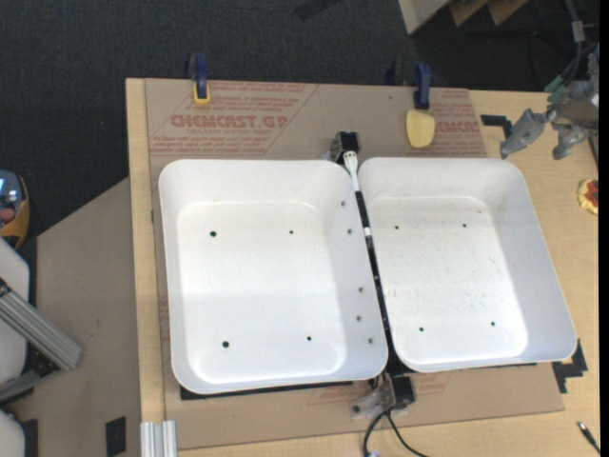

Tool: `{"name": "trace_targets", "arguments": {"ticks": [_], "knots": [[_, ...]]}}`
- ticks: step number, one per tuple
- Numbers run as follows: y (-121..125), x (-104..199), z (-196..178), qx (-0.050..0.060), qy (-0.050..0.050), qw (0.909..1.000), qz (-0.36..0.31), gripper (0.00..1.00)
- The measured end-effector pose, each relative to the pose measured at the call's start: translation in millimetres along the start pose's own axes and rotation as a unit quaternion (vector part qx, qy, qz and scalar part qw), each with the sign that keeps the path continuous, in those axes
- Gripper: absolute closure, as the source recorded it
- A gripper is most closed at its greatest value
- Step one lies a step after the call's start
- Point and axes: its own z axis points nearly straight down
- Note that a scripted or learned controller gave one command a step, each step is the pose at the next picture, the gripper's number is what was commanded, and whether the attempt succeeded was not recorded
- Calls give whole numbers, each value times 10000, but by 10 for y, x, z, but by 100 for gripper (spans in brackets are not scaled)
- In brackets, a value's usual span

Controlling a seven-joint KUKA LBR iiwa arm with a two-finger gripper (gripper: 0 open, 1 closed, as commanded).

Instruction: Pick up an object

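Note:
My gripper (pixel 544 139) hangs beyond the far right corner of the right bin (pixel 533 217), over the bench. Its two grey fingers (pixel 517 135) stand apart, open, with nothing between them. A pale yellow lump (pixel 420 128) lies on the brown board just behind the right bin, left of the gripper. A small orange-red thing (pixel 588 195) sits on the bench at the right edge, outside the bins. The left bin (pixel 171 255) and the right bin show white floors with a few small dark dots.
Two blue clamps (pixel 198 69) (pixel 422 76) pin the brown board (pixel 247 117) at its far edge. A black bracket with a cable (pixel 346 147) runs between the bins, and another cable (pixel 390 398) leaves at the front. Metal framing (pixel 38 331) stands at the left.

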Motion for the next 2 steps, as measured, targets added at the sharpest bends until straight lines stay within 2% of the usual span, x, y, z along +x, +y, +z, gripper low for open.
{"name": "trace_targets", "arguments": {"ticks": [1, 2], "knots": [[7, -2, -115, -22, -11, 10000, -4, 100], [199, -51, -1033, -58, -25, 10000, -14, 100]]}}
